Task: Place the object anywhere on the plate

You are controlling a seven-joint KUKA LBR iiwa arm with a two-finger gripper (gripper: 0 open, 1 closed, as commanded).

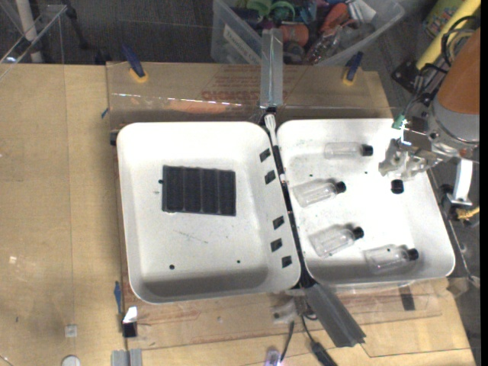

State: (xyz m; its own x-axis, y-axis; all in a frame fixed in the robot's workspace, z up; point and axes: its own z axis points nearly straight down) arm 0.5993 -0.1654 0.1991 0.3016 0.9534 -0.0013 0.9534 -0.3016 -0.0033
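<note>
Four clear bottles (328, 191) with black caps lie in the right bin (435, 219), the dark ridged plate (199, 190) sits in the left bin (137, 204) — gripper (398, 162) hovers over the right bin's far corner, can't tell how its fingers are set.

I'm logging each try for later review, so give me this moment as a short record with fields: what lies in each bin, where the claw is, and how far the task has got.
left bin: holds a dark ribbed plate, lying flat, nothing on it
right bin: four clear bottles with black caps, all lying on their sides
claw: over the right bin's right part, near the top bottle; no bottle seen between its fingers
arm: enters from the right
task state: no bottle on the plate yet
</note>
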